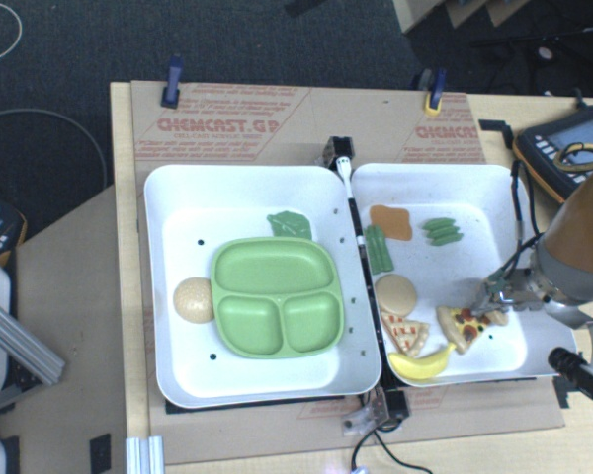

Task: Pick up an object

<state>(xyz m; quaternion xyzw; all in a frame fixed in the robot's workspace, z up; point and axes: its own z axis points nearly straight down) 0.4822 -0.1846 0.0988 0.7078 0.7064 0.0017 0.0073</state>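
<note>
My gripper (496, 300) hangs low over the right side of the right bin (474, 250), at the end of the arm that reaches in from the right. It is just above and to the right of a pizza slice with toppings (462, 326), close to it or touching its upper edge. Nothing is visibly held. Nearby in the same bin lie a yellow banana (420, 364), a red waffle-like wedge (403, 334), a beige bun (395, 292), a green stick (379, 249), an orange piece (391, 222) and green pods (442, 230).
The left bin (178, 215) holds a green divided plate (277, 294), a green leaf (291, 225) behind it and a beige bun (193, 300) at its left. A black and yellow device (558, 151) sits beyond the right bin's far right corner.
</note>
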